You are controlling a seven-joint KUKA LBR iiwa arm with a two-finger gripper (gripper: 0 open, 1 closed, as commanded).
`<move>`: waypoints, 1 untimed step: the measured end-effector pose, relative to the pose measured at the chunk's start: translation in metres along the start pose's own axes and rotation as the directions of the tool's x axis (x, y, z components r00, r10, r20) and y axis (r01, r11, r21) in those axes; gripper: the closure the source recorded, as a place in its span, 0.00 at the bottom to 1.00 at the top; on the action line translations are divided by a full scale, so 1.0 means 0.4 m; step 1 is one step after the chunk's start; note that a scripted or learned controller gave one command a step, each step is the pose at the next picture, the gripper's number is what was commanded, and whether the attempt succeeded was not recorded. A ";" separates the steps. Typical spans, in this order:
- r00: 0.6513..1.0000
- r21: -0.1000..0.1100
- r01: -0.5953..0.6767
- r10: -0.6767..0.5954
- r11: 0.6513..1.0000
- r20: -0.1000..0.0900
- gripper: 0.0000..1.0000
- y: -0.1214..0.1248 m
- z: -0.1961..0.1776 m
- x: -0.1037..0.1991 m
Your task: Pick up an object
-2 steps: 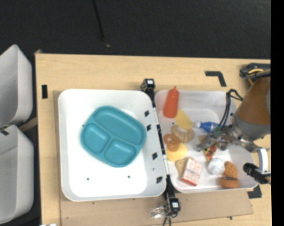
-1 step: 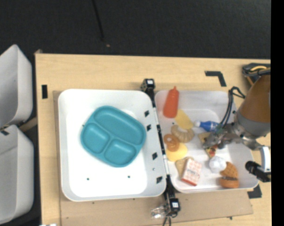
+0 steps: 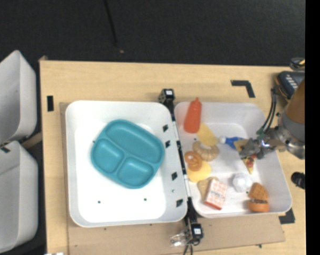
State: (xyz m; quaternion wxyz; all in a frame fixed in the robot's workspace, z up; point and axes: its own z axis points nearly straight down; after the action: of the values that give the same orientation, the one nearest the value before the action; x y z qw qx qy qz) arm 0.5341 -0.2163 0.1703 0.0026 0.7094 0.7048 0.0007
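My gripper point(image 3: 251, 150) hangs low over the right side of the right bin point(image 3: 266, 116), reaching in from the right. Just under and in front of it lies a small red and yellow wedge point(image 3: 249, 166). A blue item point(image 3: 233, 141) lies just to its left. Further left in this bin are an orange bottle point(image 3: 192, 116), a pale yellow piece point(image 3: 206, 135), a tan ring-shaped pastry point(image 3: 193, 159) and a yellow lump point(image 3: 200, 171). Near the front lie a red and white box point(image 3: 216, 193), a white ball point(image 3: 240, 182) and a brown and orange burger-like toy point(image 3: 258, 197).
The left bin point(image 3: 80, 195) holds a teal divided plate point(image 3: 128, 153). A ridge with black clips point(image 3: 176, 158) separates the two bins. The arm's body point(image 3: 292, 118) stands over the right bin's right wall. White blocks point(image 3: 8, 142) sit off the bench's left edge.
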 end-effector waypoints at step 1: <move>1.000 0.001 0.010 -0.010 1.000 -0.001 1.00 -0.001 -0.106 0.001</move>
State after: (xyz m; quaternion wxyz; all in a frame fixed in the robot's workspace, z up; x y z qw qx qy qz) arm 0.5334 -0.2159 0.2127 0.0021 0.7059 0.7083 0.0006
